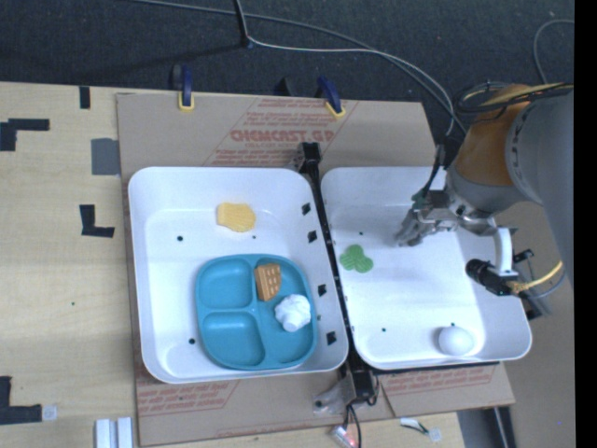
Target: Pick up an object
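My gripper (408, 234) hangs over the right bin (415, 185), near its upper right part, pointing down and left. A flat green piece (355, 259) lies on the bin floor to the gripper's lower left, apart from it. A white ball (455, 340) rests near the right bin's front right corner. In the left bin (149, 194) a yellow piece (236, 217) lies on the floor. Below it sits a blue divided tray (219, 329) holding a waffle-like brown piece (268, 281) and a white lump (293, 313).
Both bins sit on a cardboard sheet (270, 129) held by two clamps (185, 89) at the back. A black cable (373, 54) runs across the top toward the arm (504, 157). A divider (322, 241) separates the bins.
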Controlling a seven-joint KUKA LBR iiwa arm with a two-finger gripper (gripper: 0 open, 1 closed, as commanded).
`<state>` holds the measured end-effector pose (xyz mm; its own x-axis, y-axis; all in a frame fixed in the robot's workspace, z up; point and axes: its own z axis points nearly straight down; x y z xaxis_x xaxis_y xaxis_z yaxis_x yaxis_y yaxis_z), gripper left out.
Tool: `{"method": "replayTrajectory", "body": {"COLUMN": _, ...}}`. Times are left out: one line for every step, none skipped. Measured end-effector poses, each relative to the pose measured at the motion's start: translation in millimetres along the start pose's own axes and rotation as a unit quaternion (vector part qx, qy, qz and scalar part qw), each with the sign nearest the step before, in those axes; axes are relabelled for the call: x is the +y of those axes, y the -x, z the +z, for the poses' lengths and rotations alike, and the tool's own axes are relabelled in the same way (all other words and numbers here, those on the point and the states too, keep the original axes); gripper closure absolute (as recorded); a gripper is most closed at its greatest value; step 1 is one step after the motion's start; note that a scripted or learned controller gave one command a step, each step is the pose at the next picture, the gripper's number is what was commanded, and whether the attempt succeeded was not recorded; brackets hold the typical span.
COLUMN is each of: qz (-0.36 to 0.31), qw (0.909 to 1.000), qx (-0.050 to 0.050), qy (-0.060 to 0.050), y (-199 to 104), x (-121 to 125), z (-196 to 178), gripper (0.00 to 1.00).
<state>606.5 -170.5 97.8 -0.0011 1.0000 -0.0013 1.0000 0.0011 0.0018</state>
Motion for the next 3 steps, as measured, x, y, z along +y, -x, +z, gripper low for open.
{"method": "replayTrajectory", "body": {"qz": 0.0, "qw": 1.0, "qx": 0.0, "qy": 0.001, "y": -2.4, "x": 10.4, "z": -56.3, "gripper": 1.0}}
{"method": "replayTrajectory", "body": {"qz": 0.0, "qw": 1.0, "qx": 0.0, "qy": 0.001, "y": -2.4, "x": 11.3, "z": -108.9, "gripper": 1.0}}
{"method": "replayTrajectory", "body": {"qz": -0.002, "qw": 1.0, "qx": 0.001, "qy": -0.001, "y": -54.6, "x": 0.3, "z": -110.7, "gripper": 1.0}}
